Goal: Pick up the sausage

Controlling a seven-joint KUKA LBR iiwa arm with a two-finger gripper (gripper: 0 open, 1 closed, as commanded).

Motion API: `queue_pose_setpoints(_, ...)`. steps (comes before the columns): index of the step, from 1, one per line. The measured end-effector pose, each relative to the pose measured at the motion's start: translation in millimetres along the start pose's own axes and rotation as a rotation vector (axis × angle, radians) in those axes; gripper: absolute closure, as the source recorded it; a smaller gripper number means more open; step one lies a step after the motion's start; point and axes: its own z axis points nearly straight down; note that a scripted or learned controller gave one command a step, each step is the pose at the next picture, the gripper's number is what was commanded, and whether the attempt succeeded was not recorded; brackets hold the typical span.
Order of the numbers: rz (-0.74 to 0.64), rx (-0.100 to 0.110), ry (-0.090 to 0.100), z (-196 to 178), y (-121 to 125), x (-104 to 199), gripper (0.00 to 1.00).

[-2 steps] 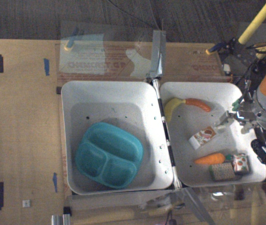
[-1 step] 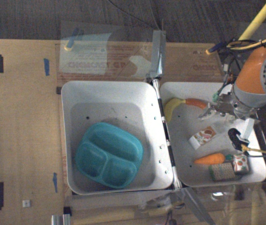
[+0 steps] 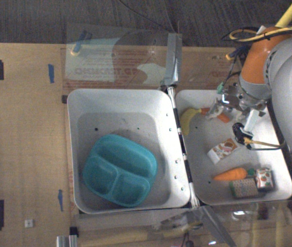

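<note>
The banana (image 3: 188,120) lies just left of the sausage (image 3: 222,118), at the right bin's (image 3: 285,192) far end. If you close off-centre, you may well catch or shove the banana, or squirt the sausage out. The gripper (image 3: 234,114) hangs over the sausage, its fingers seemingly spread with nothing pinched. The arm (image 3: 282,60) reaches in from the far right, wrist bent downward.

Two shallow white bins are counted on the tabletop, a left bin (image 3: 76,138) and a right bin (image 3: 285,187). One teal divided plate (image 3: 119,170) is seen in the left bin. In the right bin, one banana (image 3: 188,119), one carrot (image 3: 229,175) and three small packaged items (image 3: 223,151) are counted.
</note>
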Motion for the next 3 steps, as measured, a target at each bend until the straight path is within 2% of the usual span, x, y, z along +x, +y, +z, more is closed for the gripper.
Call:
queue_pose_setpoints(1, -0.147, -0.008, 0.001, -1, 1, 15, 0.0)
queue_pose_setpoints(2, -0.153, -0.008, 0.002, -11, 1, 19, 1.0)
queue_pose_setpoints(3, -0.153, -0.008, 0.002, -11, 1, 19, 0.0)
